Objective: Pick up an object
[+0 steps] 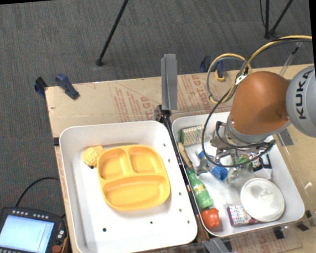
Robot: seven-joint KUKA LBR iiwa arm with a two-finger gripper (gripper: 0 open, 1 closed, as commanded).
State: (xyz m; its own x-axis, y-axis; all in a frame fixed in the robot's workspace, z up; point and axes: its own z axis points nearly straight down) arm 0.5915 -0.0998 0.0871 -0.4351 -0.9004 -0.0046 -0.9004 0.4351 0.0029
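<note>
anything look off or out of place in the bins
Nothing looks spilled or broken. The right bin is crowded: a green bottle lies on its side along the left wall, beside a white bowl. In the left bin, a yellow divided tray sits slightly askew.

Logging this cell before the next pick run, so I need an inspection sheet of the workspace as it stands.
Surface: cardboard-covered bench bearing left bin and right bin.
Job's things: right bin holds a green bottle, red ball, white bowl, blue item, patterned packet.
Clutter: left bin holds a yellow divided tray with a small yellow toy at its corner.
Grippers: pincer low over the right bin; finger state hidden.
Cables: yellow and black hoses loop by the arm.
Surroundings: teach pendant and tripod legs on grey carpet.
</note>
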